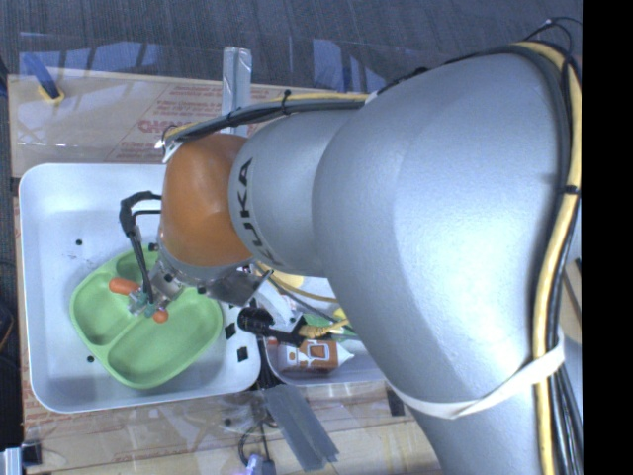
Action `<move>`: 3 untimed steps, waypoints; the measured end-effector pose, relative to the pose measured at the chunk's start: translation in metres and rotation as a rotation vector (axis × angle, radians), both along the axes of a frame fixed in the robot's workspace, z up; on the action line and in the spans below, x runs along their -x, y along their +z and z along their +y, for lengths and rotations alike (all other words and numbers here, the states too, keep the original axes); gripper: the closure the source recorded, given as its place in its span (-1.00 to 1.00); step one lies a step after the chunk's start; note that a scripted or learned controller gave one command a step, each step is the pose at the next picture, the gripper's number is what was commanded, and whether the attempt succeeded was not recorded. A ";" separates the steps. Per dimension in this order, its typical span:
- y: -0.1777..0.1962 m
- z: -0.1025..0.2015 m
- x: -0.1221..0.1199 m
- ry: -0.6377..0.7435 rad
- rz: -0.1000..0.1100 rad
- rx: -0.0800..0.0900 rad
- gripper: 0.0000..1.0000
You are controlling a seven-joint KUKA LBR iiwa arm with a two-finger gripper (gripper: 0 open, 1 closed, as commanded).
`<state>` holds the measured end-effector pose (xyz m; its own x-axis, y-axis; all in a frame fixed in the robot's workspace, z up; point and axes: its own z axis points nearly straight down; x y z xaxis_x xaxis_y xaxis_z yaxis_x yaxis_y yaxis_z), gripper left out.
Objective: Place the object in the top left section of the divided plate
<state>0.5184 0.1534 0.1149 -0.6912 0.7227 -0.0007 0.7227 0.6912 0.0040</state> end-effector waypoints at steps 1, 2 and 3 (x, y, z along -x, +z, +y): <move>-0.001 0.000 0.000 0.000 -0.001 0.000 -1.00; 0.081 0.035 0.043 -0.332 0.005 0.002 -1.00; 0.042 0.043 0.023 -0.242 0.009 0.005 -1.00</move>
